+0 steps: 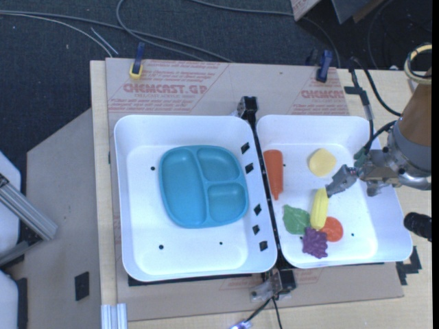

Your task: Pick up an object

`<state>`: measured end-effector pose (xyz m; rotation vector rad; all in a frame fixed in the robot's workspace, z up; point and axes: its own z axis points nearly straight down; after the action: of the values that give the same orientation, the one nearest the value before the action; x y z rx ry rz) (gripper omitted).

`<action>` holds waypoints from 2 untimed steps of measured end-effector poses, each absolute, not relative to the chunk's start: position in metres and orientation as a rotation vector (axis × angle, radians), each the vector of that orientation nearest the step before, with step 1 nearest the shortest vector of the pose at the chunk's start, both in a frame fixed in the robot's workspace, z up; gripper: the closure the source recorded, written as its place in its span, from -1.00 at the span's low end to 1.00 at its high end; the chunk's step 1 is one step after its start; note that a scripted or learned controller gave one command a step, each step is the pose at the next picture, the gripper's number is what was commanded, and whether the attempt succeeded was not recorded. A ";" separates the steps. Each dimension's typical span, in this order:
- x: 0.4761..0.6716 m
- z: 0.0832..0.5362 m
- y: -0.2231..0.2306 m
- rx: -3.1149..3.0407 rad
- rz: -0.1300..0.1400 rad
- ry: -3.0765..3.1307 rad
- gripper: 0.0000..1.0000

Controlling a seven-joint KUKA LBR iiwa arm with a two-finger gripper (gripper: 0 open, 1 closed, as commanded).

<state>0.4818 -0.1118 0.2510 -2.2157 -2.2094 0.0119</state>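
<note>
Camera view: arm (418,139) comes in from the right and is cut off by the frame edge, so only the wrist end shows. The gripper (341,181) hangs over the right bin (357,249), just right of the yellow lemon-shaped toy (322,162) and just above the banana (319,208). It reads as a dark grey blur w/ one prong pointing down-left. Can't tell if the fingers are wide or narrow, and nothing is visibly between them.

Right bin contents, all small glossy plastic play food: an orange carrot (274,173), long and tapered, lies along the left wall. The lemon-shaped toy is rounded and pale yellow, near the bin's middle top. The banana is a slim yellow stick, upright in frame. Beside its lower end on the left is a green leafy piece (295,219) w/ an irregular edge. On the right is a round orange-red piece (333,229), partly covered by the banana. Below them a purple grape bunch (315,243), knobbly, touches both the green and orange-red pieces.

Left bin (137,184) holds a teal divided plate (204,185), smooth plastic w/ rounded corners and three compartments.

Both bins are shallow, white, w/ rounded rims, and sit on a light wood desk (185,290). Black clips (252,184) run along the seam btwn them. Two clamps at the desk's back edge are too small to make out in detail.
</note>
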 end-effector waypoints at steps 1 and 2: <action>0.484 0.257 -0.112 -2.219 0.000 -2.221 -1.00; 0.491 0.198 -0.107 -2.216 0.005 -2.217 -1.00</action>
<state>0.4912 -0.1075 0.1979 -2.2157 -2.2165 0.0054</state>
